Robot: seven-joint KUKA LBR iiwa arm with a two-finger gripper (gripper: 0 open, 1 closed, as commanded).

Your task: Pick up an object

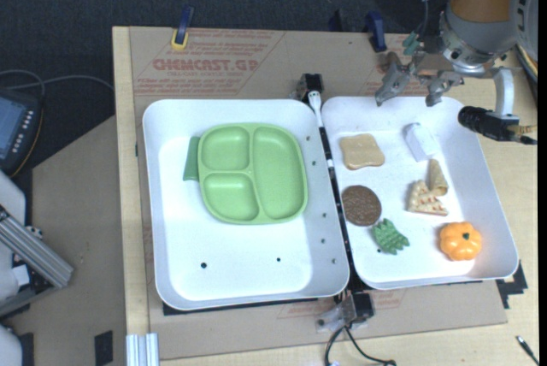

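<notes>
Camera view: gripper [419, 87] hangs over right bin's [496, 185] far edge, fingers spread, nothing between them. Toast [362, 151] lies flat just below; looks light, stiff, thin, so pinch across its edges.

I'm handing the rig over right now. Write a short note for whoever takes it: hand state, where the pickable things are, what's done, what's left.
Hand: open, holding nothing, above the far edge of the right bin.
Right bin contents, all lying loose: toast slice, brown round cookie, green leafy piece, orange pumpkin, pizza slice touching a small cone-shaped piece, pale small block closest to the hand.
Left bin: green divided tray.
Done: nothing picked yet.
Left: choose an object, descend, close on it, lift. The pale block looks like the shortest reach.
</notes>
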